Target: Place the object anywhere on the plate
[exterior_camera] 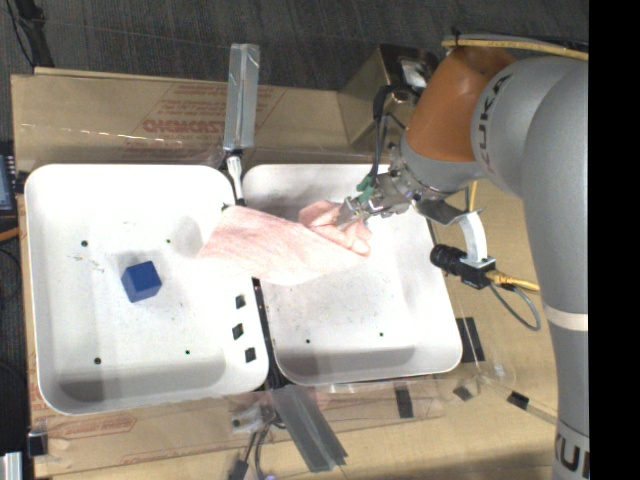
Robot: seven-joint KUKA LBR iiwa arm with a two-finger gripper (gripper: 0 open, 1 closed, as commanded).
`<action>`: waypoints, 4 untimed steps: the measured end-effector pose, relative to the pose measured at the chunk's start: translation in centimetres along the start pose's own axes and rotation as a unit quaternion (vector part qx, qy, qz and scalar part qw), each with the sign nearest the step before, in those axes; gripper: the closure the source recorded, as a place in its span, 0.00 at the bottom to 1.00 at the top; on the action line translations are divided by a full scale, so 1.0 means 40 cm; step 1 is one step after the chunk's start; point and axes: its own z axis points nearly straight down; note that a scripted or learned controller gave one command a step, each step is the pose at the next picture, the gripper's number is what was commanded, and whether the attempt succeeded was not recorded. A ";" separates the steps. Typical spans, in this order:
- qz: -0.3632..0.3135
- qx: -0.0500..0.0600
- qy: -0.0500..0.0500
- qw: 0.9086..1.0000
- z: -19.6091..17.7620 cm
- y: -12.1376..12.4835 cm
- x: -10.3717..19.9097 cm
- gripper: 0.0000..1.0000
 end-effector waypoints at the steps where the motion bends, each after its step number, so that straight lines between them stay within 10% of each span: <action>1: -0.003 0.000 0.000 1.000 -0.096 0.001 0.002 1.00; 2: -0.206 0.001 0.000 0.979 -0.072 0.028 0.136 1.00; 3: -0.398 0.001 0.000 0.917 -0.053 0.042 0.260 1.00; 4: -0.574 -0.001 -0.002 0.819 -0.091 0.073 0.388 1.00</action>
